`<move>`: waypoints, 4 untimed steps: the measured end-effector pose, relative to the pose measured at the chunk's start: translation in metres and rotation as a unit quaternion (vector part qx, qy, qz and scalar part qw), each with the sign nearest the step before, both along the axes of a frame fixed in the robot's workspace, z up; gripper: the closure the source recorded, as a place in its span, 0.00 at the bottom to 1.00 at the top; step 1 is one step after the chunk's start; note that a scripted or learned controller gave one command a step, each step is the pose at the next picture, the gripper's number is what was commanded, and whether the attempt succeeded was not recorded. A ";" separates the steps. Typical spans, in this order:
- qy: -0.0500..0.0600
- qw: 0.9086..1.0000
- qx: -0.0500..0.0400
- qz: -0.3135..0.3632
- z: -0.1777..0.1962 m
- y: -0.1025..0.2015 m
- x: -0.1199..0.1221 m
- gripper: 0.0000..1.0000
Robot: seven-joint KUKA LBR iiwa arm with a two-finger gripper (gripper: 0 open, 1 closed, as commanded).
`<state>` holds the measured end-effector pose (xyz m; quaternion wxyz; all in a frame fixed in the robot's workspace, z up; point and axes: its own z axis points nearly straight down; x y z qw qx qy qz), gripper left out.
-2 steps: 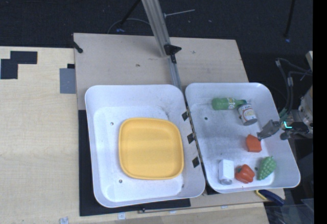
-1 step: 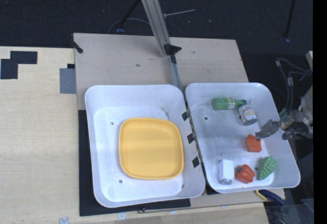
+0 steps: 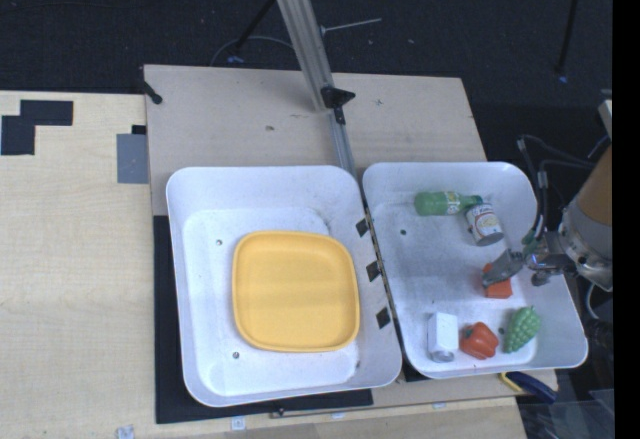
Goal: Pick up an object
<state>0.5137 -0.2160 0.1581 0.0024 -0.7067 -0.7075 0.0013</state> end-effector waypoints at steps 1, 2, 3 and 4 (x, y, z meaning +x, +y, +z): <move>0.000 1.000 0.000 0.000 -0.048 0.001 -0.010 0.00; -0.003 1.000 -0.001 0.000 -0.067 0.001 -0.010 0.00; -0.003 1.000 -0.001 -0.001 -0.056 0.000 -0.010 1.00; -0.005 1.000 -0.002 0.000 0.005 0.004 -0.008 1.00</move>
